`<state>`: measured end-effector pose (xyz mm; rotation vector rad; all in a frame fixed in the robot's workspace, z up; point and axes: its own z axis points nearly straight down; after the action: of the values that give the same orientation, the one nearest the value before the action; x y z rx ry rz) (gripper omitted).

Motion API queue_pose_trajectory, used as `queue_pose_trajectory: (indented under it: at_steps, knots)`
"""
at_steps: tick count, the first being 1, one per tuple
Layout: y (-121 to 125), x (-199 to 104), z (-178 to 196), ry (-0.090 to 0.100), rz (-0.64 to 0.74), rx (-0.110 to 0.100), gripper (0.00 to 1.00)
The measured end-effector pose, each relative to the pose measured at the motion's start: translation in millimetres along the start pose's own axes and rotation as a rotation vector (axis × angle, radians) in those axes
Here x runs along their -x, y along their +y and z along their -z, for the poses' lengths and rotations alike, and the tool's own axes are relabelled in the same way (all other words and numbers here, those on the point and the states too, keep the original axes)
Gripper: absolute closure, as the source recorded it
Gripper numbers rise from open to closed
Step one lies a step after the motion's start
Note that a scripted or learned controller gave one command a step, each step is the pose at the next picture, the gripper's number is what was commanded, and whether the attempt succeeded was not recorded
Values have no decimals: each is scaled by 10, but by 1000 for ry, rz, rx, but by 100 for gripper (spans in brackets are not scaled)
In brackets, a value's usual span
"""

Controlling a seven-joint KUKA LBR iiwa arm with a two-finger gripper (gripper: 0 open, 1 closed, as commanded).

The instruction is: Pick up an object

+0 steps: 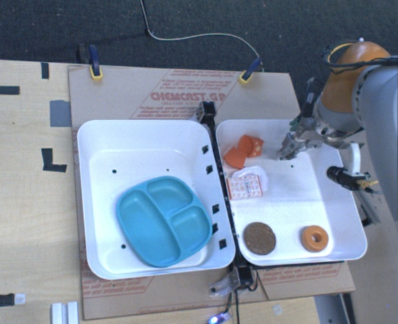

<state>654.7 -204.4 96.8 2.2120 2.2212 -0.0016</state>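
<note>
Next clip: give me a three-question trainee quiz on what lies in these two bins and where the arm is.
1. True or false: the blue divided plate lies in the same bin as the doughnut.
2. Which item lies nearest the gripper? A) brown round cookie B) orange cup C) doughnut
3. Fill in: the small red-and-white packet lies in the ____ bin of the camera view.

Key
1. False: the plate is in the left bin, the doughnut in the right bin.
2. B, the orange cup, at the far end of the right bin.
3. Right.
</note>
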Motion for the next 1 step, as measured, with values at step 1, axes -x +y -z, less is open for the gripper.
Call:
queue_pose_trajectory:
  at_steps: [1]
  knots:
    - [20, -99, 581, 5, -2, 0, 100]
